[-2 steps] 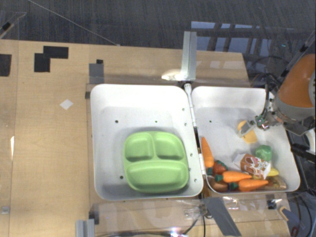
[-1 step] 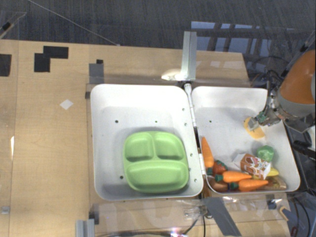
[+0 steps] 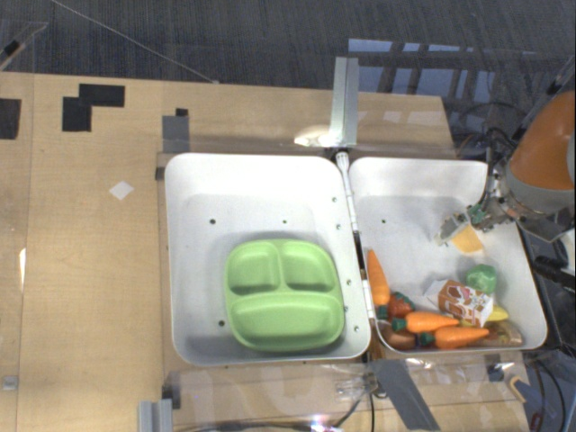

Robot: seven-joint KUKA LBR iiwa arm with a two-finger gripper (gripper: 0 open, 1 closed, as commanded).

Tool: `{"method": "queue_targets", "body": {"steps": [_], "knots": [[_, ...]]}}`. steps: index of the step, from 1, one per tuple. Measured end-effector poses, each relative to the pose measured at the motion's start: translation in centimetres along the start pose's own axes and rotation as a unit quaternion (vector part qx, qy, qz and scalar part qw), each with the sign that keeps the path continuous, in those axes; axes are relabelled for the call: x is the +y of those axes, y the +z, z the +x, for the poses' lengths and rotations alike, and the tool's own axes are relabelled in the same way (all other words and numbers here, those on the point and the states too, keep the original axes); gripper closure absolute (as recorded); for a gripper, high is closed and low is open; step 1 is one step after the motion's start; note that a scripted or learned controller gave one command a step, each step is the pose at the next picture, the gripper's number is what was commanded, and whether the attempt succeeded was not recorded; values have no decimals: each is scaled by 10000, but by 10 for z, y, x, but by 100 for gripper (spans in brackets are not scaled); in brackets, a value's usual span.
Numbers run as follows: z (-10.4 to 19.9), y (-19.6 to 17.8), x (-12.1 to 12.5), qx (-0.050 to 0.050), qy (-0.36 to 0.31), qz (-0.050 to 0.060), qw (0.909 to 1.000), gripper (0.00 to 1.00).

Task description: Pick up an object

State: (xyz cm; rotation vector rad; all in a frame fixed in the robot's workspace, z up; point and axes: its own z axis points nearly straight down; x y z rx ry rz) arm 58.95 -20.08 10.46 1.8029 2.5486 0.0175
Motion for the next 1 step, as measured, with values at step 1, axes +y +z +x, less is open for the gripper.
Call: {"method": "queue_targets", "body": {"steps": [1], "knots": [[-6,13,6,20,1018,77,9948,0]]}}
